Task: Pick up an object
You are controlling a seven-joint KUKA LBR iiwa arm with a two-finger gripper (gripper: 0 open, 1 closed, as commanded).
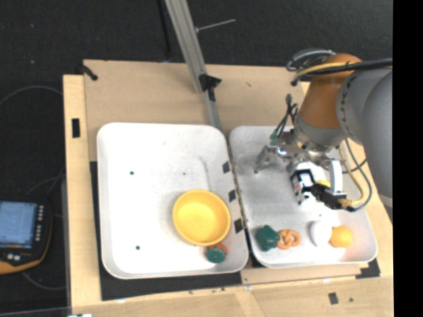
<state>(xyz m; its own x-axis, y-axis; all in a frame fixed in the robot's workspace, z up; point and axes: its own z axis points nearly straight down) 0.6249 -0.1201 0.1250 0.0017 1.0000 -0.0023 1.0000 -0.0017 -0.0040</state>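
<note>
Objects: four in right bin [264,152], two in left bin [132,152]; pincer [310,187] state unclear.

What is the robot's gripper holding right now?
It cannot be told. The gripper hangs above the right white bin, and from this view no object shows in it; the small toys lie apart along the bin's near edge.

Tan bench [145,98] on dark floor [79,18]
</note>
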